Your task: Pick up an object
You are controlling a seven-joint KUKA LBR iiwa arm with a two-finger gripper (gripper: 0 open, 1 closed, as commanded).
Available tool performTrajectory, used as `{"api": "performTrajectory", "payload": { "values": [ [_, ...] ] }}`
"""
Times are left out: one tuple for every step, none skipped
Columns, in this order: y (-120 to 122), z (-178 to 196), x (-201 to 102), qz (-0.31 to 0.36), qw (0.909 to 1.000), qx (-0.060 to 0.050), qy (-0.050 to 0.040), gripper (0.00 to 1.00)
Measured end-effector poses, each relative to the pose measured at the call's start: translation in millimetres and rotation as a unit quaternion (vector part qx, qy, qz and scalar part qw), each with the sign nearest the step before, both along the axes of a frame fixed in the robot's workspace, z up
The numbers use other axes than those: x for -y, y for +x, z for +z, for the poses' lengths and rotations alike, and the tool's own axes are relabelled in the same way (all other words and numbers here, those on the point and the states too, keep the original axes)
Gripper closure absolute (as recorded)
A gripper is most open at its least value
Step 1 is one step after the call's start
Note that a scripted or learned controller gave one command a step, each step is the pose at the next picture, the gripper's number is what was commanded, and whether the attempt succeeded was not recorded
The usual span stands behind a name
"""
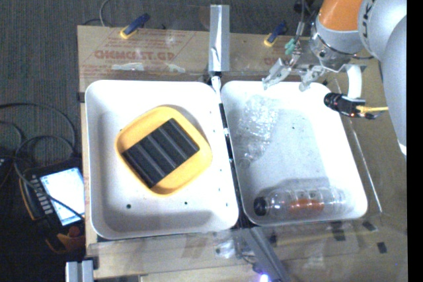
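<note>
Gripper (289, 78) fingers spread, nothing held, above right bin (344, 142) far edge, clear bottle (301, 201) near side, yellow-black object (164, 148) in left bin (106, 142)

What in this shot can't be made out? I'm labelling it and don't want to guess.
- Clear plastic bottle, camera view: its see-through wall blurs the reddish contents.
- Crumpled clear plastic film, camera view: transparent, outline uncertain.
- End effector, camera view: too small to tell the finger gap.
- Grey arm, camera view: cut off by the right edge.

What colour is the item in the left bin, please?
Yellow item with black ribbed centre, in the camera view.
</note>
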State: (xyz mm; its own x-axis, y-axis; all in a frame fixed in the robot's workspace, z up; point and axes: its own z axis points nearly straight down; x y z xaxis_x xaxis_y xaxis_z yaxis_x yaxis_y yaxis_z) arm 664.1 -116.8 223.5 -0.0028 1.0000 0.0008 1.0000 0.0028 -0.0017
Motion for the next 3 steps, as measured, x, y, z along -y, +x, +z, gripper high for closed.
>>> {"api": "performTrajectory", "payload": {
  "values": [
    [-74.0,-40.6,-65.2,-0.015,0.9999,-0.001,0.0000,0.00],
    [-38.6,-84.1,5.0,-0.055,0.9985,-0.001,-0.0009,0.00],
    [-41.5,-84.9,13.9,0.010,1.0000,0.000,-0.0015,0.00]
  ]
}}
